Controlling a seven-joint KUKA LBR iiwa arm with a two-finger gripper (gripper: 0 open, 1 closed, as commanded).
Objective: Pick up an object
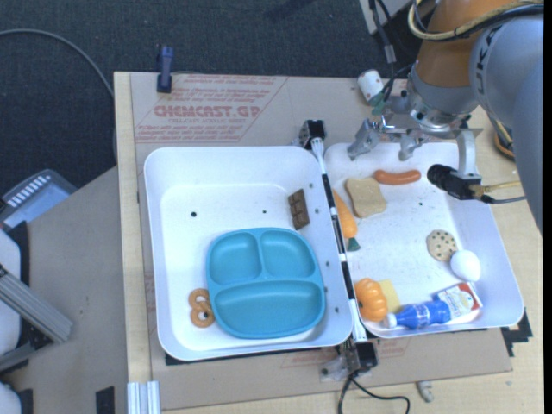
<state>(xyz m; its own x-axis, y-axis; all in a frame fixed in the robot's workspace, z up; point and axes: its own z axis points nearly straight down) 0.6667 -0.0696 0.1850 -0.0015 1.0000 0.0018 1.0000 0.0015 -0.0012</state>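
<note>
Nothing lifted yet: my gripper (385, 141) hangs spread open and bare over the far rim of the right bin (504, 270), with the sausage (397, 178) just below it and the toast slice (366, 197) a touch nearer, so the whole grab is left

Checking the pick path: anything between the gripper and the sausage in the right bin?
Nothing visible. The gripper hangs at the right bin's far edge, with the sausage just below it in view. The bread lies beside the sausage, apart.
</note>
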